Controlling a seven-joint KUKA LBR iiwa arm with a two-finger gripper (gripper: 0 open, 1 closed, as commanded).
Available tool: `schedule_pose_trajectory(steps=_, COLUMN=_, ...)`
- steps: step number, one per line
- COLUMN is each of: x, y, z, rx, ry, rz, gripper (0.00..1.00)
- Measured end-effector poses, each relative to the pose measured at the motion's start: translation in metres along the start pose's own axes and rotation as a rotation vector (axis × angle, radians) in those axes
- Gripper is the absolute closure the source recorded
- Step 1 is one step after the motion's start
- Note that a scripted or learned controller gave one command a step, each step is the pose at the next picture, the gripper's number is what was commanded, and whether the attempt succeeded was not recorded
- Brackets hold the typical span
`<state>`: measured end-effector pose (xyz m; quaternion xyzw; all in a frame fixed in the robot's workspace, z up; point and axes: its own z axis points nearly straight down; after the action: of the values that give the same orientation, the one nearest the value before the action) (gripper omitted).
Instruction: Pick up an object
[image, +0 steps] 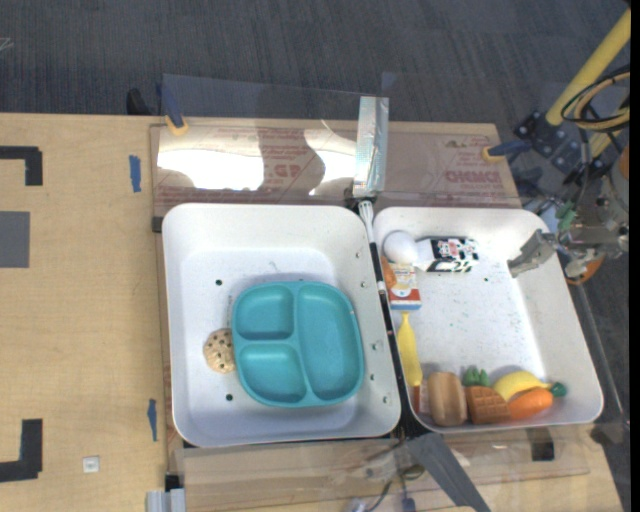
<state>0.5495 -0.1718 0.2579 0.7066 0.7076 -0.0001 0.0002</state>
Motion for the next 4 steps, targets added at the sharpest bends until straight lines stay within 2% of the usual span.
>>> schedule_pose_trajectory(steps=1, x=0.046, y=0.016, z=0.153, rx=0.013, ry=0.004, rz=-0.033, gripper=0.00)
schedule_pose_trajectory(steps=2, x=0.028, y=-0.049, z=0.171, rx=-0.004, ry=-0.001, rz=-0.018, gripper=0.00)
schedule_pose_trajectory(steps=3, x=0.080, y=0.017, z=0.171, rx=-0.008, ry=0.001, rz=-0.041, gripper=0.00)
schedule_pose_trajectory(steps=4, x=0.078, y=0.018, z=0.159, rx=-0.013, ry=-0.001, rz=-0.037, gripper=1.00)
